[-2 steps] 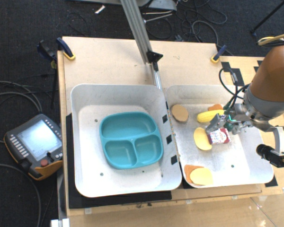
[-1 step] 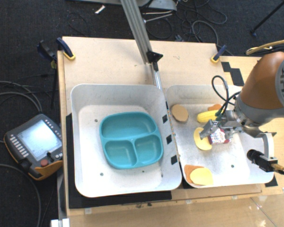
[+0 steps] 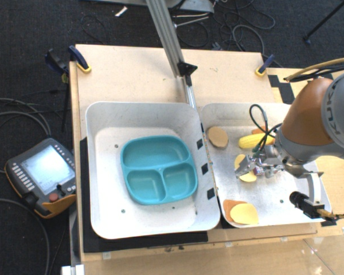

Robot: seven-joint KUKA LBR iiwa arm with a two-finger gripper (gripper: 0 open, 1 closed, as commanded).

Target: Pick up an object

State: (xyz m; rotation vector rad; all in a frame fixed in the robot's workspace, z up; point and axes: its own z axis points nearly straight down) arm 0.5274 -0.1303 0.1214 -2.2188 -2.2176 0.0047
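So the arm reaches in over the right bin, with its pincer down low near the middle of that bin. Honestly can't tell how the pincer is set, it's a jumble of metal from up here. Right at its tip sits a yellow slice, touching or nearly so. Just behind the pincer is a corn cob, and further toward the bin's back left a brown cookie. At the bin's front edge lies a yellow round chip on an orange piece. The left bin holds a teal divided plate. Both bins sit on the tabletop.
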